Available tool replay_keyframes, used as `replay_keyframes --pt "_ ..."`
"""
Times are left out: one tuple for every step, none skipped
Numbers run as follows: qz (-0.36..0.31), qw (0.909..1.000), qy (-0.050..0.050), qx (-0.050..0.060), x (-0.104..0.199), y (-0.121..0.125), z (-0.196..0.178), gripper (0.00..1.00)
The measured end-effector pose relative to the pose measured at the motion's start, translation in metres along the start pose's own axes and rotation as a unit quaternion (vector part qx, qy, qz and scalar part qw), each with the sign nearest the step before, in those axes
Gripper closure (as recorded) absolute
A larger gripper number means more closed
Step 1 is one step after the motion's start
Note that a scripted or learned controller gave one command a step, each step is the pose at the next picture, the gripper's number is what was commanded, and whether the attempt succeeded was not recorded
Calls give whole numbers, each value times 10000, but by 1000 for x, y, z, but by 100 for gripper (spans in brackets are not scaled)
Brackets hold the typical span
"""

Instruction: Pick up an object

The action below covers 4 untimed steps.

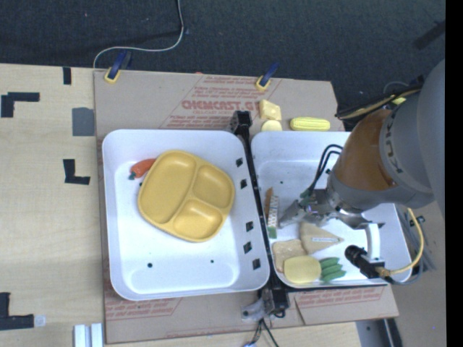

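Note:
My gripper [296, 212] hangs low in the right bin [289, 157], below the grey arm with its orange band [365, 157]. It points left toward a striped stick [273, 208] with a green end that lies by the bin's left wall. Just below the gripper lies a pale cheese wedge [320, 235]. Nearer the front are a tan bread slice [286, 249], a yellow rounded piece [302, 269] and green beans [331, 267]. I see nothing in the gripper.
The left bin [123, 266] holds a yellow divided plate [187, 195] with an orange carrot [142, 167] at its upper left. Behind the right bin, on the cardboard, lie a yellow block [269, 110], a small yellow ball [271, 126] and a corn cob [309, 124].

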<state>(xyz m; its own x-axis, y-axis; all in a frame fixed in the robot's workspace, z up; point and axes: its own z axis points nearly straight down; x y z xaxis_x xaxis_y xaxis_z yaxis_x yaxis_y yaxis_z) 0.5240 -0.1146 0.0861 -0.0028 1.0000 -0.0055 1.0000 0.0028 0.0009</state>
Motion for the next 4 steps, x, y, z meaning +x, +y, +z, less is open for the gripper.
replay_keyframes --pt "13 10000 20 -23 -15 -28 0 0" --pt "7 10000 12 -41 -15 -26 -11 100" --pt "-31 10000 34 -26 72 -11 -103 100" --pt "5 10000 29 13 68 -13 -98 0"
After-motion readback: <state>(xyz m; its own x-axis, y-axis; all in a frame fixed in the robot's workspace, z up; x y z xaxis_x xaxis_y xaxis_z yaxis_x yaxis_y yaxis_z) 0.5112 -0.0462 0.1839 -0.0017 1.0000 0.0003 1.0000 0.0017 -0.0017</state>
